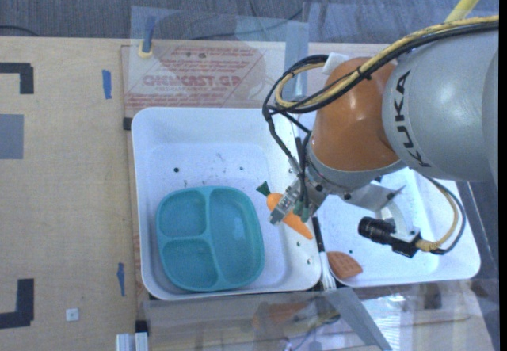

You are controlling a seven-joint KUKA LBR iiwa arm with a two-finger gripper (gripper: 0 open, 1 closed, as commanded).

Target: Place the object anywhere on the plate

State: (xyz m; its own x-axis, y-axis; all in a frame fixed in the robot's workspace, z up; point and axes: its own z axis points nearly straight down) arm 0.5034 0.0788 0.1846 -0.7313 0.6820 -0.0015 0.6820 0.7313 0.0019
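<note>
A teal plate (209,238) with three compartments lies in the left bin (198,135), toward its front. Just right of the plate, an orange toy carrot (290,219) with a green top hangs at my gripper (287,208), which sits over the left bin's right side. The gripper's fingers appear shut on the carrot. The arm's orange band and grey body cover much of the right bin.
The right bin (444,262) holds a small tan-orange object (344,264) near its front left corner. A black cable plug (388,234) dangles from the arm over it. A clear plastic sheet (202,72) lies behind the bins.
</note>
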